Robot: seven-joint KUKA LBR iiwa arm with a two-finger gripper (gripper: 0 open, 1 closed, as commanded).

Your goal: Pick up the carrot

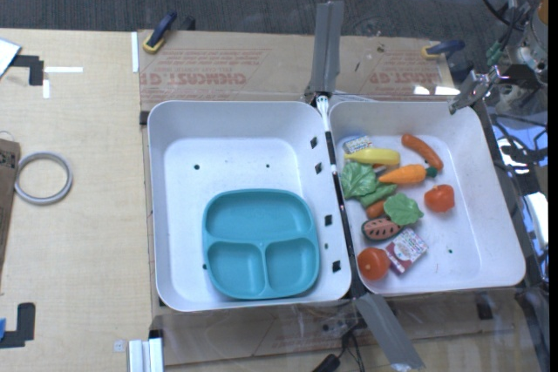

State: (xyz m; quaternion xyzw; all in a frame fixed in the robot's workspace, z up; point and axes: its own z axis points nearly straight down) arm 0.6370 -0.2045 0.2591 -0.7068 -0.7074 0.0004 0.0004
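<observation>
The carrot [404,175] is a small orange cone with a green stub at its wide end, lying tilted in the right bin [475,213] among other toy foods, just below a yellow corn cob [373,157]. The hand [475,90] hangs over the bin's far right corner; its grip cannot be told.

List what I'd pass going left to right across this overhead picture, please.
Tape roll → blue clamp → teal divided plate → yellow banana → carrot → red tomato → the claw.
</observation>
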